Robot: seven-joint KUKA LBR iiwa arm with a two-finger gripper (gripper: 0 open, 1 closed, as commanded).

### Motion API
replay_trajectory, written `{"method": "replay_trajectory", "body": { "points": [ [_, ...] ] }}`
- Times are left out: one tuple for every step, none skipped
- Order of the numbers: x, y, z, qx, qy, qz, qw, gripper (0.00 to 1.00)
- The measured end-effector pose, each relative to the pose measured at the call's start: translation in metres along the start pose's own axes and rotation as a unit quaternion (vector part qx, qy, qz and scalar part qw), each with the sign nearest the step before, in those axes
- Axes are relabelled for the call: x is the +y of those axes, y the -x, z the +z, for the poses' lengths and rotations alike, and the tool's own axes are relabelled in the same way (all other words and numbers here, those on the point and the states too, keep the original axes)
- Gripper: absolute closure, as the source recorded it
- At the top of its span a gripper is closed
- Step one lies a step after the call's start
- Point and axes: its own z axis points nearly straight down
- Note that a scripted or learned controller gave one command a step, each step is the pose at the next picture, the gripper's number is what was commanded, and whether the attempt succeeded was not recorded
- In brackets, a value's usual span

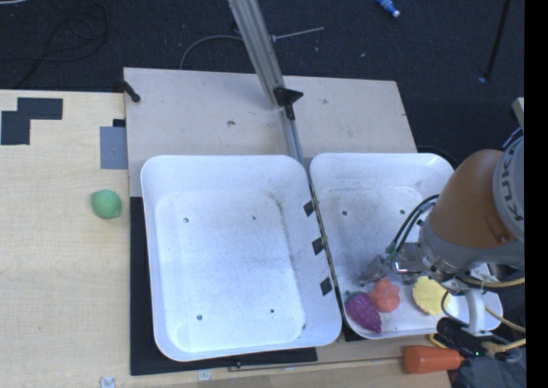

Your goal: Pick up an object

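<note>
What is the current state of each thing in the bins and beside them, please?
Gripper: low in the right bin, above the toys; grip unclear.
Purple grapes: lying at the bin's near edge, touching the orange toy.
Yellow toy: lying in the bin, partly under the arm.
Green ball: resting on the wooden table.

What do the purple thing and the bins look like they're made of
The purple thing looks like matte moulded plastic or rubber: a bumpy, grape-like surface with no glare. The bins look like thin, hard white plastic: smooth rounded rims, scuffed grey floors.
</note>
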Motion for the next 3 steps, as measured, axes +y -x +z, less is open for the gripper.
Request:
{"method": "replay_trajectory", "body": {
  "points": [
    [0.001,0.001,-0.012,-0.001,0.002,0.001,1.0000,1.00],
    [0.001,0.000,-0.074,-0.001,0.005,0.000,1.0000,1.00],
    [0.001,0.000,-0.126,-0.001,0.005,0.000,1.0000,1.00]
  ]
}}
